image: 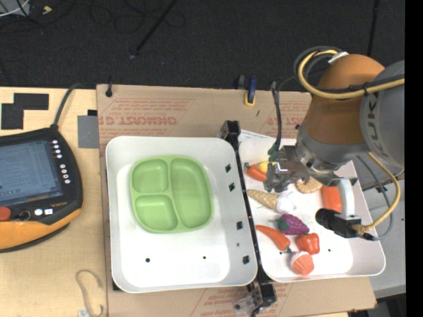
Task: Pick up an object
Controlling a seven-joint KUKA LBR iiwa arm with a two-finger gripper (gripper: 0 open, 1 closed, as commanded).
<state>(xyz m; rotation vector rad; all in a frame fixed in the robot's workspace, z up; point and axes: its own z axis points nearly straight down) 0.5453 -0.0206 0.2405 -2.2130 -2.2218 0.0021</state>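
From the overhead camera, the two-finger gripper sits low in the right shallow white bin, right above a tan ice-cream-cone toy; can't tell its state. I'd centre on the cone, clear of the purple plastic eggplant, before squeezing.

Lots of toy foods are lying in the right bin. A purple eggplant is sitting in the middle. A long red chili is lying just left of it, tilting down to the right. A red pepper is sitting below the eggplant, and an orange strawberry is lying just under that. A tan cone is pointing left, higher up. An orange and yellow piece is lying near the top left. An orange carrot is standing out on the right.
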